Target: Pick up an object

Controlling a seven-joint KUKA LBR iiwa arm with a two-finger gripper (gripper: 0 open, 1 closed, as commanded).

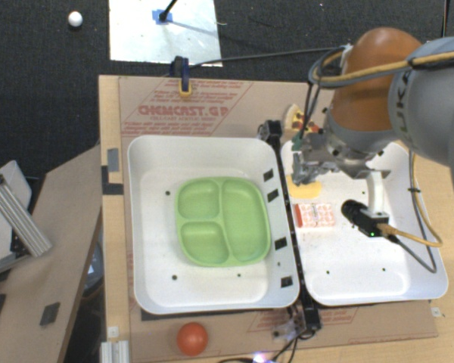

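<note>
One fixed overhead camera looks down at a slant, fairly near, on the grey metal claw [304, 174], the shallow white plastic bin [363, 274] beneath it and the twin bin [147, 203] at its view-left.

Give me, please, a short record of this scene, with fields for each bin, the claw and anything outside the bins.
left bin: holds a green divided plate
right bin: holds a yellow item and a red-patterned packet, both near the side next to the left bin
claw: over the right bin, just above the yellow item
outside the bins: orange ball, in front of the left bin
</note>
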